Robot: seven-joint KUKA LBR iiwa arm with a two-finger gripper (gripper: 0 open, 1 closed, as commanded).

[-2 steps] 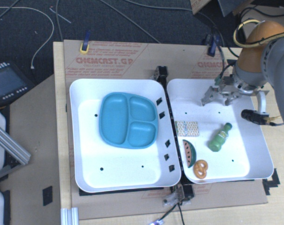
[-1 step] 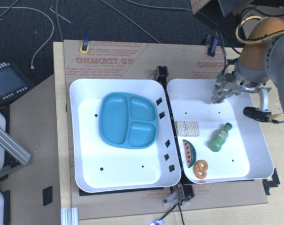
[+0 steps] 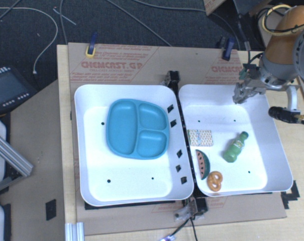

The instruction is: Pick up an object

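The gripper [image 3: 240,95] hangs over the far edge of the right bin [image 3: 272,149]; I cannot tell its state. The green bottle [image 3: 235,147] lies in that bin, nearer the front, by a pretzel [image 3: 215,180]

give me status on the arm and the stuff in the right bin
Gripper over right bin's far edge, nothing held. Green bottle, watermelon slice, pretzel untouched. Path clear.

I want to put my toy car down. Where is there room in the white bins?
Right bin: bare floor between the gripper and the patterned card. Left bin: a bare strip in front of the blue plate. It's crowded around the green bottle, watermelon slice and pretzel.
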